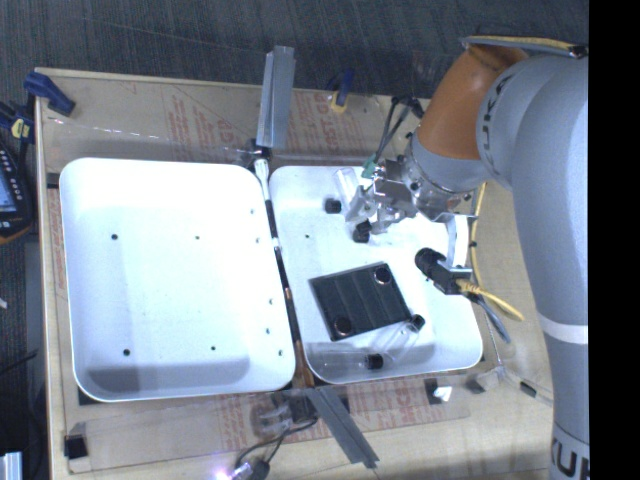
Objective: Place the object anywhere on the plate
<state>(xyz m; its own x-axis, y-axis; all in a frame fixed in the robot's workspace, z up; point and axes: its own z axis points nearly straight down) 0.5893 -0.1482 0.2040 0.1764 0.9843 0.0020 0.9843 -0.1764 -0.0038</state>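
Camera view | gripper [362,223] above dark plate [360,301], grip state undeterminable | small black object [331,206] off plate; placement pending

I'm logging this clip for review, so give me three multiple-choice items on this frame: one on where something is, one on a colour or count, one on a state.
1. Where does the dark plate lie?
A. In the left bin
B. In the right bin
C. On the bench outside the bins

2. How many shallow white bins sit on the bench?
A. One
B. Two
C. Three

3. How does the gripper stand relative to the plate?
A. Resting on the plate
B. Over the left bin
C. Over the right bin, farther back than the plate

Answers:
1. B, the plate sits inside the right bin, toward its near side.
2. B, two bins lie side by side.
3. C, the gripper is above the bin's far part, apart from the plate.
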